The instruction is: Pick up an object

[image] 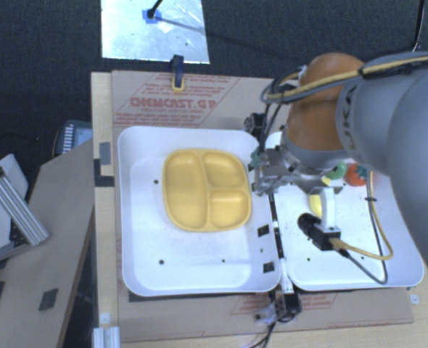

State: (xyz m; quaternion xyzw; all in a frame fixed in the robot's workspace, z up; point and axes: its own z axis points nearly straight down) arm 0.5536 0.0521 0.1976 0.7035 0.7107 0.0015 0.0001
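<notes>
Arm's claw [266,183] hovers at the bins' shared edge beside the yellow tray [205,189]; its grip state unclear, nothing visibly picked up yet.

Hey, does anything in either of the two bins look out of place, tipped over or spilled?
Nothing stands out. The yellow divided plate lies flat, right way up, in the left bin. In the right bin, small colourful items sit partly hidden beneath the arm; their state is unclear.
</notes>
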